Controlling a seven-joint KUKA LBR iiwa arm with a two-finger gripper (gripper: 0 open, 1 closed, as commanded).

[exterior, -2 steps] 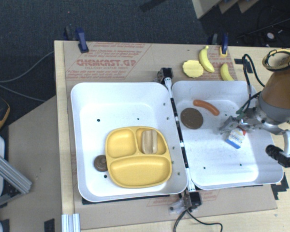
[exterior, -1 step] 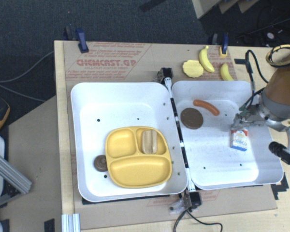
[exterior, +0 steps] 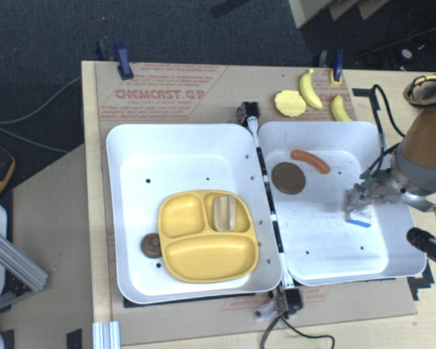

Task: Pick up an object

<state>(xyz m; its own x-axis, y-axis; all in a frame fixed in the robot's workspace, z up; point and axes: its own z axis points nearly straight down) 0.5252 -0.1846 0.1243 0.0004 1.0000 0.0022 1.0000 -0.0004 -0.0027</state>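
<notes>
I count two white bins point(exterior: 123, 195) before me. Two brown discs point(exterior: 288, 178), one sausage point(exterior: 309, 161), one yellow divided plate point(exterior: 206, 236), one bread roll point(exterior: 224, 213), two bananas point(exterior: 310, 90), one yellow wavy piece point(exterior: 290, 103), two blue clamps point(exterior: 121, 59).

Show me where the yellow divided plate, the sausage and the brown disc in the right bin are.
yellow divided plate point(exterior: 203, 257): camera view, its large front compartment.
sausage point(exterior: 310, 161): camera view, middle of its length.
brown disc point(exterior: 288, 178): camera view, centre of its top.
</notes>
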